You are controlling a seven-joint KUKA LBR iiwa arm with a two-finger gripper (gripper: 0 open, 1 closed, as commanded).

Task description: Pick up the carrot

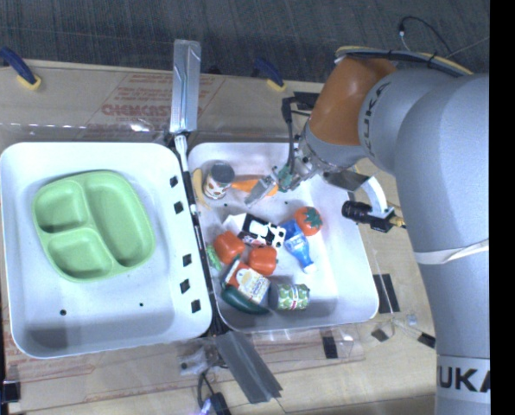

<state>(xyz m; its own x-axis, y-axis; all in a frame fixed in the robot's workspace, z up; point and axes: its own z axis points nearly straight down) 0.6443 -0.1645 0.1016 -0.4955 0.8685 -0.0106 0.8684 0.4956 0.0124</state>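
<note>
a worktop [85,102] at frame centre carries two white bins over dark carpet. the hand [279,180] sits at the carrot [247,183] in the right bin [361,266]; whether it grips, i cannot tell.

Setting: robotics lab
Evidence: KUKA arm [430,145]; clamped bench [85,102]; two white bins [15,232]; toy foods [257,266]; dark carpet [85,15]

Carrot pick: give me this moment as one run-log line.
phase: at carrot | gripper low in right bin, over carrot | hold: unconfirmed | left bin: green tray
</note>
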